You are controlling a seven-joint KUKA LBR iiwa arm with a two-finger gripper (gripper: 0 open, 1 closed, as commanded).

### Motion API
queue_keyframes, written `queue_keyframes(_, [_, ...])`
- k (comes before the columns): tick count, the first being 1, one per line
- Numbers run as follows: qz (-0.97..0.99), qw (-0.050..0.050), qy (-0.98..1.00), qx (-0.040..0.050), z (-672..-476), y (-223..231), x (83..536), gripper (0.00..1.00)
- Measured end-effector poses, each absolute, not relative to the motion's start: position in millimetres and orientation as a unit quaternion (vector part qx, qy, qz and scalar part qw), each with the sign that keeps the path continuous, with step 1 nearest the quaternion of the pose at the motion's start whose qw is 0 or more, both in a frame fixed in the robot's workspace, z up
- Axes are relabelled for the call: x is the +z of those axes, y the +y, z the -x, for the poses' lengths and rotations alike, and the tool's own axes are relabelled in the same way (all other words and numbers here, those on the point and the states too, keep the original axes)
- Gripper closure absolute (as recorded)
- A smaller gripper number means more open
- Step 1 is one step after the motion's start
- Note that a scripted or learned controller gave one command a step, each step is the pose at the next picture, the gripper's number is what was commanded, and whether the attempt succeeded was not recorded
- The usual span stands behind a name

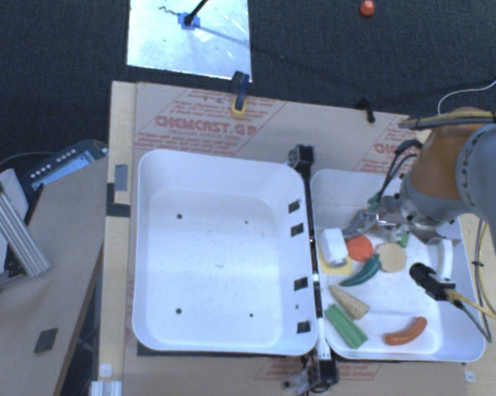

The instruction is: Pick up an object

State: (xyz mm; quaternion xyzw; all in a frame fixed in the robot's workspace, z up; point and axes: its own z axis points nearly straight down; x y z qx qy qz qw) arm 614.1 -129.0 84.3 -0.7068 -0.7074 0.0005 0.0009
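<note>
Several toys crowd the right bin [467, 342] beneath the pincer [375, 218].

The brown protective sheet [211, 122] lying on the table under the bins carries red print. On its far left part the word "CHEMCAST" reads clearly, followed by letters that look like "GP". The same red print repeats on the far right and along the near edge, too broken to read.
</note>
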Motion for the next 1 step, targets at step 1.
queue_keyframes(1, [0.706, -0.002, -0.708, -0.0013, -617.2, -129.6, 96.2, 1.00])
